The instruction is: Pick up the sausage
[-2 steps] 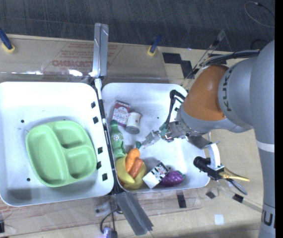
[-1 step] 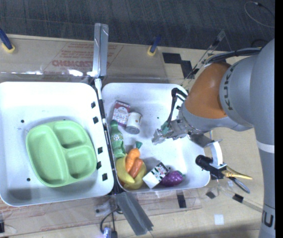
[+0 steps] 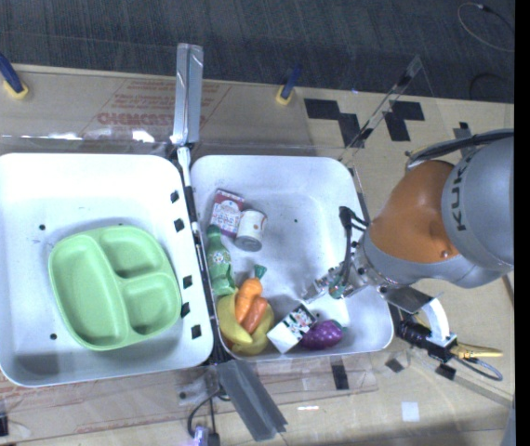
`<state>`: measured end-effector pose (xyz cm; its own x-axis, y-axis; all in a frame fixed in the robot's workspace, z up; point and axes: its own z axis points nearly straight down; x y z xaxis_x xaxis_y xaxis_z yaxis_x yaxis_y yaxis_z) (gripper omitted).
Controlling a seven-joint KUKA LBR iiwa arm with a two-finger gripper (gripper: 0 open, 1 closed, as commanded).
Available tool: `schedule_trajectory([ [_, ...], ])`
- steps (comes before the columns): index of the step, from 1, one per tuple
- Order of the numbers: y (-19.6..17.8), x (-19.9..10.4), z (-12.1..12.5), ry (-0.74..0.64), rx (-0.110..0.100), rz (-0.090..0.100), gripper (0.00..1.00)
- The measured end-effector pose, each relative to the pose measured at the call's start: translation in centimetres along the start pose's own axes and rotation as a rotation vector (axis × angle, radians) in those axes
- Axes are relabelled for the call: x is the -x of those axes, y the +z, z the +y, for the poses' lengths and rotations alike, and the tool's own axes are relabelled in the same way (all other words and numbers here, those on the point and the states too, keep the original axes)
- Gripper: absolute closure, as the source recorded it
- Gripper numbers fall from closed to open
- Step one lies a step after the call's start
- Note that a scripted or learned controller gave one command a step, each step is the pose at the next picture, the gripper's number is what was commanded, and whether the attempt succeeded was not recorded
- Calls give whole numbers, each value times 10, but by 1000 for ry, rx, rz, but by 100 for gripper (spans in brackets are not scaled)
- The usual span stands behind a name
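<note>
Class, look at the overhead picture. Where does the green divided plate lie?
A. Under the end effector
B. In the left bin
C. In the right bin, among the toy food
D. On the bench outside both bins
B: the green divided plate lies flat in the left bin, apart from the toy food in the right bin.

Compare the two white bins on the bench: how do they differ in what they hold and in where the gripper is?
The left bin holds one green divided plate; the right bin holds a pile of small toy foods, among them a carrot and a purple piece. The gripper is over the right bin, not the left bin. Both are shallow, white and side by side.
</note>
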<state>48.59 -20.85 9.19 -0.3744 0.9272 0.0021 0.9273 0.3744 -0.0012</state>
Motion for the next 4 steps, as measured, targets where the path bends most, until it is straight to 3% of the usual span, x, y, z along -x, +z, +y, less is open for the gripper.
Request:
schedule_trajectory([
  [1,-109,23,54,-74,1,-3,100],
  [2,-112,4,4,-518,0,-2,100],
  [3,-173,-1,-9,-503,1,-5,100],
  [4,-184,-1,-8,-509,1,-8,100],
])
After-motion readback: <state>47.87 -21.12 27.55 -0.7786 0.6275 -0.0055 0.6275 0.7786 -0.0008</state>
